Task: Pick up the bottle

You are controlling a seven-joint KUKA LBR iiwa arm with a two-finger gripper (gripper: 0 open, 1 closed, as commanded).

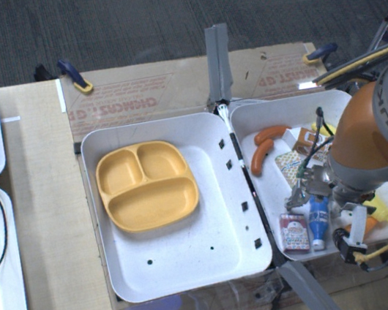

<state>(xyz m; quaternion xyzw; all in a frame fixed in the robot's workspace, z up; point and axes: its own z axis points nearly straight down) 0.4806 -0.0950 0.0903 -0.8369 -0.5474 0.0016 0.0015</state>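
The bottle [318, 219] is small and blue with a white cap. It lies in the right bin [257, 176] near the front wall, cap end toward the front. My gripper [303, 191] hangs low in that bin, right at the bottle's far end, reaching in from the right under the orange wrist band [365, 135]. The arm hides the bin's right part.
Beside the bottle on its left lies a small red and white packet [295, 233]. Two orange-red sausages [263, 147] and a snack packet [304, 140] lie farther back. A yellow item [382, 212] sits at the right. The left bin [191, 262] holds a yellow divided plate [147, 185].
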